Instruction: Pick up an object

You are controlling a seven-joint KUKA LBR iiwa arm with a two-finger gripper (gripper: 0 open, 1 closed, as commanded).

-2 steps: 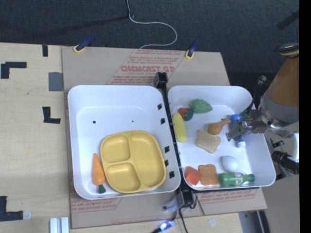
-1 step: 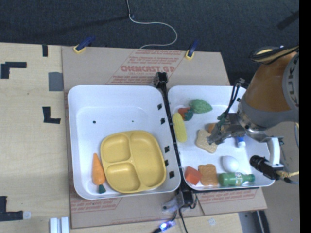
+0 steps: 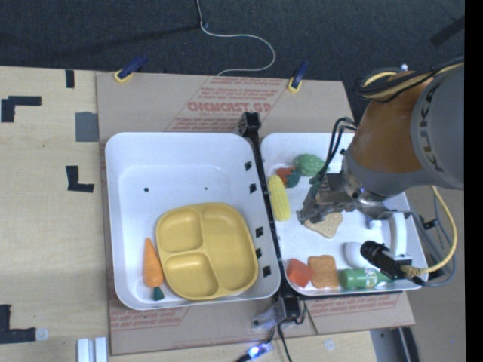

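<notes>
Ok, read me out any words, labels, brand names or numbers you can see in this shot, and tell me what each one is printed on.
"KUKA", partly visible, reads along the grey arm near the right side of the view.
Red printed lettering on the cardboard sheet behind the bins: a large word and smaller lines, too blurred to read with confidence.
No other text can be read.

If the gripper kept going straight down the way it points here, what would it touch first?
Most likely the tan, bread-like piece lying on the floor of the right bin; the gripper hangs right at its upper-left edge. Its height above the piece is hard to judge, so it may just miss onto bare bin floor.
</notes>
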